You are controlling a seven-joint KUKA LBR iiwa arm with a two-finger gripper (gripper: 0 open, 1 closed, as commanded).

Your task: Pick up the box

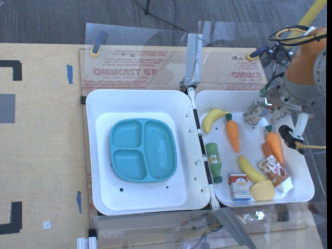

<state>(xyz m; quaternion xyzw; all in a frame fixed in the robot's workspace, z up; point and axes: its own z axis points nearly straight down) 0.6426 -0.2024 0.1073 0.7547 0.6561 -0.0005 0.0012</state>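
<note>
A small red and white box (239, 186) lies flat near the front edge of the right bin (307, 193), between a green bottle (213, 162) and a yellow lemon-like fruit (262, 191). A second carton, brown and white (275, 171), lies tilted just right of it. My gripper (258, 113) hangs over the back right part of that bin, well behind both boxes and apart from them. Nothing shows in its grasp. The grey arm with its orange band (306, 69) comes in from the right.
The right bin also holds two bananas (212, 118) (251, 169) and two carrots (233, 134) (274, 146). In the left bin (98, 154) rests a teal divided plate (143, 150). A yellow cable (314, 147) trails past the right rim.
</note>
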